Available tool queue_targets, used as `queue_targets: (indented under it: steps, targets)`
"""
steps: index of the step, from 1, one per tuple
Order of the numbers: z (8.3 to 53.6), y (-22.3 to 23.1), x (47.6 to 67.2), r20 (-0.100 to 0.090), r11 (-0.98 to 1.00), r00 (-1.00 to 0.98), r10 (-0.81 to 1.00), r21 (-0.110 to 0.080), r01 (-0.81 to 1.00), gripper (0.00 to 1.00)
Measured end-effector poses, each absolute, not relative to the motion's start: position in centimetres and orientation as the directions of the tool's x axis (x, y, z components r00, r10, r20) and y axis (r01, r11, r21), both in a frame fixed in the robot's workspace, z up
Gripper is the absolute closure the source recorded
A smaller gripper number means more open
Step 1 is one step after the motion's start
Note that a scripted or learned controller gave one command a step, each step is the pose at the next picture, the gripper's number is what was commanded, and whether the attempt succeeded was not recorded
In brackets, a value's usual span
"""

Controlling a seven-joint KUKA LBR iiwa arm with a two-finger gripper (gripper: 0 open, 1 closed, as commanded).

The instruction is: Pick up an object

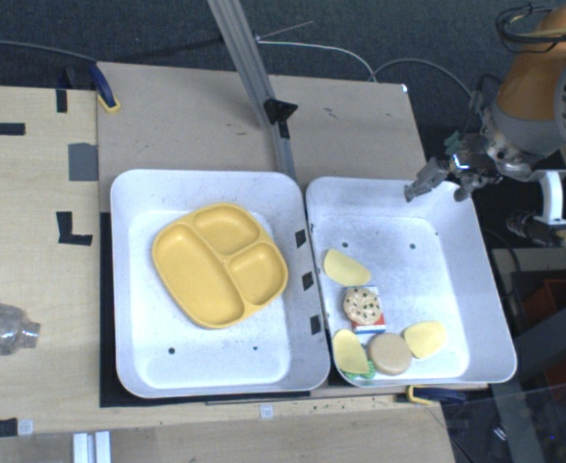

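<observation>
**Tan bench, two white bins, arm waiting at the far right**

Tan board makes up the bench [41,258], marked with black tape pieces toward its left edge. Near its front left corner a clear plastic bottle [1,328] lies on its side. Dark carpet [408,8] shows beyond the far edge, crossed by thin cables, and a grey metal pole [239,41] slants in from there to end between the bins.

Near the front edge the right bin [437,205] holds all the small items, gathered in its near half. Closest to the front rim sit a pale yellow piece over something green [352,355], a round tan disc [390,353] touching it, and a yellow lump [425,338] just beside the disc. Behind them lies a speckled cookie [362,305] on a small red-and-white card, and farther back a yellow chip-shaped piece [345,268].

The left bin [128,355] carries a yellow divided plate [220,263] with three compartments, lying near its middle.

At the far right corner of the right bin, the gripper [442,177] hangs over the rim, well apart from the items. Its two dark fingers look spread, with nothing between them. Above it rise the grey wrist and the orange band [533,85].
</observation>
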State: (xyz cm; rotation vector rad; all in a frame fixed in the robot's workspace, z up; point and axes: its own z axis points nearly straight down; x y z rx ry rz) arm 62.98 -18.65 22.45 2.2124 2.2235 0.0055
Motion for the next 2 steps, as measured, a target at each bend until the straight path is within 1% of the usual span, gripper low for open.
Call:
queue_targets:
  steps: [1,2]
  targets:
    - [8.8,-20.9,53.8,0.000,-0.002,0.002,1.000,-0.002,1.000,0.00]
    - [9.9,-20.7,54.0,0.001,0.002,-0.002,1.000,-0.001,1.000,1.00]
